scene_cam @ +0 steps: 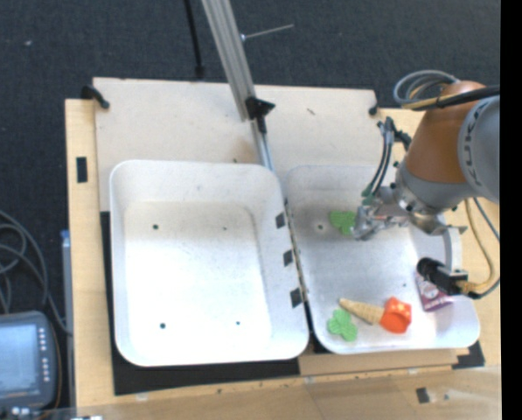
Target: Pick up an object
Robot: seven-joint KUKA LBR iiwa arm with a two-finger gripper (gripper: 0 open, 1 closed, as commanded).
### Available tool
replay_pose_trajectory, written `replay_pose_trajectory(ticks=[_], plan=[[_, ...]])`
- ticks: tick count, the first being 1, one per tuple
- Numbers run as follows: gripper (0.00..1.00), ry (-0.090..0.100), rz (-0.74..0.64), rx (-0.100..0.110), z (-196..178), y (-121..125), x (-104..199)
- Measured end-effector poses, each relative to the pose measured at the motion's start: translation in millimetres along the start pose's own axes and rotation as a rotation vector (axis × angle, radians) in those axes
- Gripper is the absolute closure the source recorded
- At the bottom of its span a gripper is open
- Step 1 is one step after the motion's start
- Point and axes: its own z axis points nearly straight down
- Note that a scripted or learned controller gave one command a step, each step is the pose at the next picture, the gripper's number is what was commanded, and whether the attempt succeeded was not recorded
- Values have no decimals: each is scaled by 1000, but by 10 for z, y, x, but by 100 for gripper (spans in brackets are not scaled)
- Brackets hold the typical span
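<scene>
My gripper [364, 227] hangs low over the upper middle of the right bin [385, 344]. A small green piece [340, 221] lies just left of it, touching or nearly touching its tip. Along the bin's front lie a tan cone [357, 308], an orange block [397, 315] at the cone's right end, and a green leafy piece [341, 325] below the cone. A small purple and white thing [435, 299] rests near the right wall.
The left bin [121, 234] sits beside the right one, with a dividing rim [292, 261] between them. A slanted metal pole [234, 51] rises behind the bins. The arm's orange band [440, 151] overhangs the right bin's back right corner.
</scene>
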Motion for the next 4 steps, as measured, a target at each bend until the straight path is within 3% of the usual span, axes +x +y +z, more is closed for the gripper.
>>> replay_pose_trajectory(ticks=[1,2,3,4], plan=[[100,-2,-15,-3,-644,48,14],[100,-1,-15,0,-944,64,5],[100,0,-17,4,-865,66,545],[100,1,-19,3,-819,221,1116]])
